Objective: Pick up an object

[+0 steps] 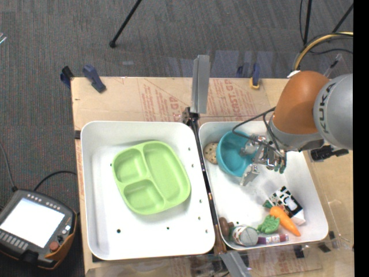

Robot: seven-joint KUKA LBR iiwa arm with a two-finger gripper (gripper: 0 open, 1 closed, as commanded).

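Observation:
A teal bowl (230, 154) sits tilted in the right bin (311, 183), at its upper left, with the opening turned toward the right. My gripper (258, 160) is right at the bowl's open rim, reaching in from the right under the grey and orange arm (305, 108). The metal gripper parts overlap the bowl's edge, and whether they clasp it cannot be made out. A brown cookie (210, 152) lies just left of the bowl against the bin wall.
A toy carrot (285, 219), a black-and-white box (286, 201), a round can (248, 235) and a purple item (274, 239) crowd the right bin's front. A green divided plate (151, 176) lies in the left bin (95, 154). A pendant (31, 227) sits lower left.

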